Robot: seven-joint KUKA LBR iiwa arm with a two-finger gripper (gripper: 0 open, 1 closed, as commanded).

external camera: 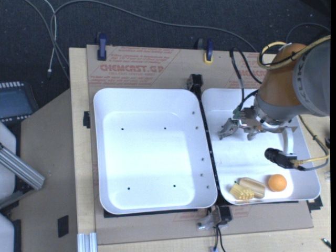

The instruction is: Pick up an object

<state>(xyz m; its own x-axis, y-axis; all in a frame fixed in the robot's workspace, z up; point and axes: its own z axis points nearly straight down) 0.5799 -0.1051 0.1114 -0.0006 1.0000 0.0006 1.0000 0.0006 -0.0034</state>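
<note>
My gripper (238, 134) hangs over the upper middle of the right bin (227, 103), its grey fingers spread open with only bare bin floor between them. Three small objects lie together at the front of that bin: an orange ball (277, 182), a tan cylinder (252, 184) to its left, and a yellow corn-like piece (241, 193) at the front edge. They sit well in front of the gripper, apart from it.
The left bin (152, 101) stands beside the right one, their walls meeting along a dark seam. A black clamp (195, 81) sits at the back between the bins. Blue clips (101, 40) hold the cardboard base at the back.
</note>
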